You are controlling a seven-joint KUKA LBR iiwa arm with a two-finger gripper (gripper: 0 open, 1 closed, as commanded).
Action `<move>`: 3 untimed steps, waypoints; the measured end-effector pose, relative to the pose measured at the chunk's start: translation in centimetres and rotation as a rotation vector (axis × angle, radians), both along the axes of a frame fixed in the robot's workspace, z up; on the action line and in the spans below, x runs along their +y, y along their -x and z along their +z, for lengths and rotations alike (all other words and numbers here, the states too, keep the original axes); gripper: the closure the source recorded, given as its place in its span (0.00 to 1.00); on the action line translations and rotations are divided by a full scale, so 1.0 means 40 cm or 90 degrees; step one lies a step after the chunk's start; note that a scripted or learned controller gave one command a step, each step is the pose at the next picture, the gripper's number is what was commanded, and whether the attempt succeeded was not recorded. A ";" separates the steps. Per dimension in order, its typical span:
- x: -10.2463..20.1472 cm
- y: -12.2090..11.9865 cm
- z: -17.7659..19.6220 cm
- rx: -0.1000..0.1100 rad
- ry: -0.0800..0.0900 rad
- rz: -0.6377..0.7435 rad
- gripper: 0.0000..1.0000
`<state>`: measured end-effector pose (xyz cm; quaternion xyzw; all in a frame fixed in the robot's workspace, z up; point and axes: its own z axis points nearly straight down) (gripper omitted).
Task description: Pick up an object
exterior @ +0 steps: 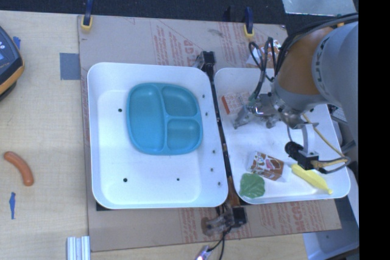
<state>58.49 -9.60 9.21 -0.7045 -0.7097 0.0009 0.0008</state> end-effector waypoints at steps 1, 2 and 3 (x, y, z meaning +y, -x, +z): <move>-0.002 -0.128 0.001 0.000 -0.001 -0.002 0.00; -0.007 -0.179 0.000 0.000 -0.001 -0.001 0.00; -0.008 -0.120 -0.001 0.001 0.000 -0.002 0.00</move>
